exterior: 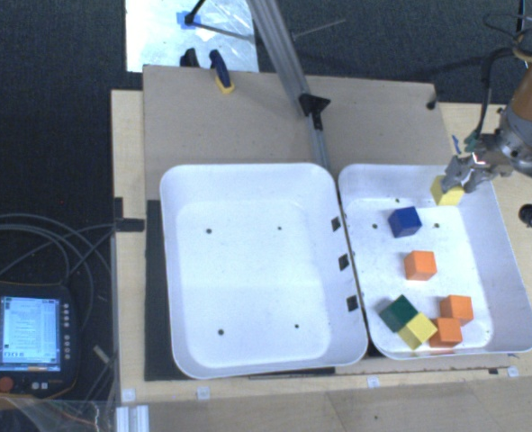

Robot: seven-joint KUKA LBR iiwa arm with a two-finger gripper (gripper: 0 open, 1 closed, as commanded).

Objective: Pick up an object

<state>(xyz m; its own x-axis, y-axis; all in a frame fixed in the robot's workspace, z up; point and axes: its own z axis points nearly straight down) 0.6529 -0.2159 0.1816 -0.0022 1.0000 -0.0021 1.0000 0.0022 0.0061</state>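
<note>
Two bins: left bin [247, 268] bare white, right bin [500, 241] carrying the blocks.
Gripper [464, 171]: low over the right bin's far corner, right at a yellow block [447, 192].
Fingers: cannot tell whether they grasp the block or merely touch it; too small and blurred.
Block position: against the far wall, likely why the arm reaches in at a slant.
Others: blue block [405, 220], orange block [419, 265], and a cluster [428, 320] near the front rim, well apart from the gripper.
Counter [130, 151]: carries both bins.
</note>
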